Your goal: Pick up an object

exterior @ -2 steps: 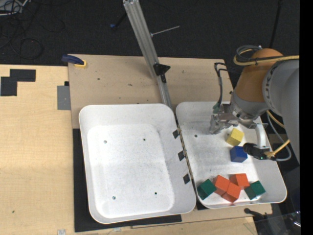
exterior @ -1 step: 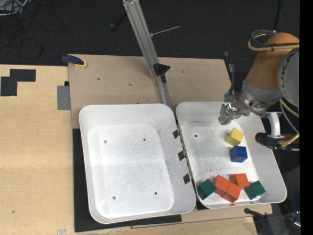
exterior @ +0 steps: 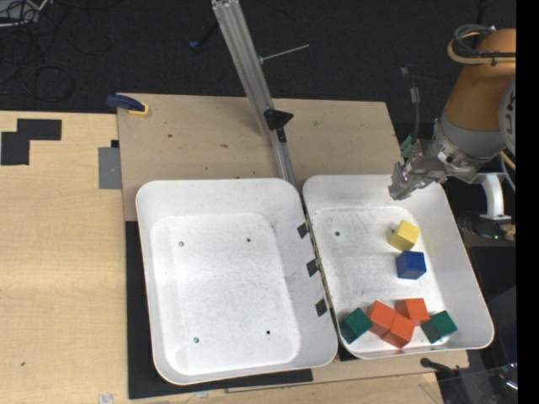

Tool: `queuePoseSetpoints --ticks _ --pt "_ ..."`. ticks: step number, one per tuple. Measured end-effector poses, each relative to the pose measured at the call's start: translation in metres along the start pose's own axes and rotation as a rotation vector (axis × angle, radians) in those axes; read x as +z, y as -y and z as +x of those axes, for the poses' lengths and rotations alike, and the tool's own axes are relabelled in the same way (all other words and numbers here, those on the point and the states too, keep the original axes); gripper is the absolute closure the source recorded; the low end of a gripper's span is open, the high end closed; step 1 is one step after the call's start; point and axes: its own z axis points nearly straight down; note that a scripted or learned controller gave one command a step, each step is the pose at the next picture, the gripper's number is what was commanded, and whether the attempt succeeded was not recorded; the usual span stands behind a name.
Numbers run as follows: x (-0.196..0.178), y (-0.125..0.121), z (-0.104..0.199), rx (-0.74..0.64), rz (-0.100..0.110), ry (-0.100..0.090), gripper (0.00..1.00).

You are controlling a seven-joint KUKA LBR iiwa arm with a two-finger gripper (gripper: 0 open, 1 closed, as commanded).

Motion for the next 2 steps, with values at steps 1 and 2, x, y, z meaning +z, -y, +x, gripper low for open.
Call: queuePoseSetpoints --ticks 1,2 --pt "-0.006 0.011 0.049 -0.004 0.007 -0.003 1.00" --pt "0.005 0.033 0.098 -0.004 0.010 -0.004 1.00"
